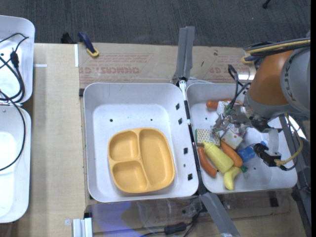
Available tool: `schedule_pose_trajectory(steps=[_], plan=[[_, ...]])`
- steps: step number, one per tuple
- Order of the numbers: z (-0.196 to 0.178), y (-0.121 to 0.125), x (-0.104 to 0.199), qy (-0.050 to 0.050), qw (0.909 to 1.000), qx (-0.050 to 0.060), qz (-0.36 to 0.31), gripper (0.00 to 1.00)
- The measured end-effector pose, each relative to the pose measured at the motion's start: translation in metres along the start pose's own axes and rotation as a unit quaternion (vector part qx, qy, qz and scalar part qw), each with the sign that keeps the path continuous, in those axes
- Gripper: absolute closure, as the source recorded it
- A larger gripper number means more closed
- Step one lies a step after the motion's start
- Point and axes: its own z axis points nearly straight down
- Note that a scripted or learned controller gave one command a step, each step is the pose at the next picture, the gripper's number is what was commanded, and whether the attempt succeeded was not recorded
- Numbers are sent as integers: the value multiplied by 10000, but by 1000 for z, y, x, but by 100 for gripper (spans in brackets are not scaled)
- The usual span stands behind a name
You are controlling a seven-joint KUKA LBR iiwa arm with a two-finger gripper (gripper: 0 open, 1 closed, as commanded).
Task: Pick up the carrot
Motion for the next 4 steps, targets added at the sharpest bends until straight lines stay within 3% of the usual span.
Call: schedule_pose_trajectory(steps=[1,2,3,4], plan=[[4,-60,-5,-32,9962,-77,-868,0],[-65,-31,-26,4,9975,33,-709,0],[6,-70,-13,-23,9788,-35,-2046,0],[4,-84,-6,-79,9541,-88,-2994,0]])
